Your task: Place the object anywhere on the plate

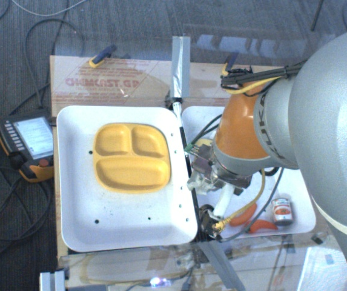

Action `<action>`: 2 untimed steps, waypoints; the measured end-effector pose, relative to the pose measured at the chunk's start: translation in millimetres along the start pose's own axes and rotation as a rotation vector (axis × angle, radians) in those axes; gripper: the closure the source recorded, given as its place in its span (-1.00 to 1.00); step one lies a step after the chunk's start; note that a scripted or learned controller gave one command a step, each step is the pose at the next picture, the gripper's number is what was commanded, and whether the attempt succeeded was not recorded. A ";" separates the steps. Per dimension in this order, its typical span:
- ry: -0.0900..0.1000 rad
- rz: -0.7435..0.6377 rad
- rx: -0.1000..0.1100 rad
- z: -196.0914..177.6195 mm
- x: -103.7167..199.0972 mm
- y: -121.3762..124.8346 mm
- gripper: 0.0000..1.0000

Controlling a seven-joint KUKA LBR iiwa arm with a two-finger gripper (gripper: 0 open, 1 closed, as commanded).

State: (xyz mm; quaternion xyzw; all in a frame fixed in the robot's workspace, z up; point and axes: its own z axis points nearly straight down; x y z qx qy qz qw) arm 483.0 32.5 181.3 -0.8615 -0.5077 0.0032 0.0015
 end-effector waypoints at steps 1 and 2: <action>-0.001 0.127 -0.005 -77.5 11.5 49.3 1.00; -0.001 0.193 0.000 -7.2 2.0 9.6 1.00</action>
